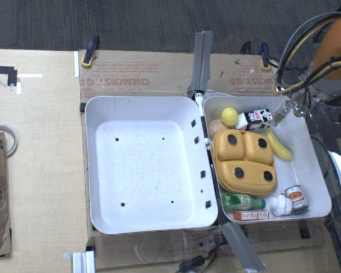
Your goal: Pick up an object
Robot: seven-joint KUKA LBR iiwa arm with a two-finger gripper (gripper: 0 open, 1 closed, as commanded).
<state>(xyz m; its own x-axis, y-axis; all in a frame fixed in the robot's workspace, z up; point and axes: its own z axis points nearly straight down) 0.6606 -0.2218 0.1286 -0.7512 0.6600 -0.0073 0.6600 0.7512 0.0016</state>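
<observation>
Under both white bins (91, 152), brown cardboard (142, 73) covers the bench (34, 124).

My arm (332, 44) is cut off by the right edge, and my tool sits too small among the cables (298, 92) for its state to be read. Just beside it, the black-and-white carton (258, 117) has print too small to read. Farther off, the yellow mould (244, 161) hides part of the green bottle (242, 201).
</observation>
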